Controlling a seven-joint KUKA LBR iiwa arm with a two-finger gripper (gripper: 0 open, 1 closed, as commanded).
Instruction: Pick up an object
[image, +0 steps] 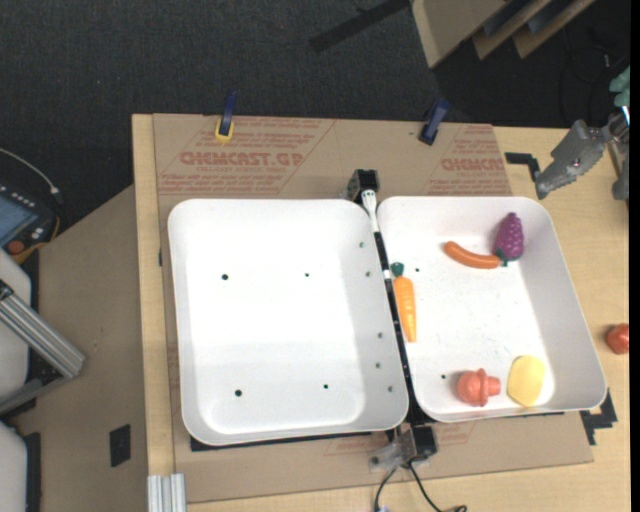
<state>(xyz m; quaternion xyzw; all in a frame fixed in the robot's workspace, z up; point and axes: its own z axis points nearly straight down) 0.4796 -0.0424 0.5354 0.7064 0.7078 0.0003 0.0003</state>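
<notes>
Yellow lemon (526, 380) in right bin (570, 330); "CHEMCAST" on cardboard (240, 158).

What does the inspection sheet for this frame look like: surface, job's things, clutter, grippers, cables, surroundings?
Surface: brown bench board with red lettering, bearing the left bin and the right bin side by side.
Job's things: in the right bin, a toy carrot by its left wall, an orange chili-like piece touching purple grapes, a red piece beside a yellow lemon-like piece.
Clutter: a small red thing on the bench right of the bins.
Grippers: grey gripper above the bench's far right corner, apart from every toy; jaws' state unreadable.
Cables: one dark cable at the near edge.
Surroundings: blue clamps at the far edge; dark floor.
</notes>
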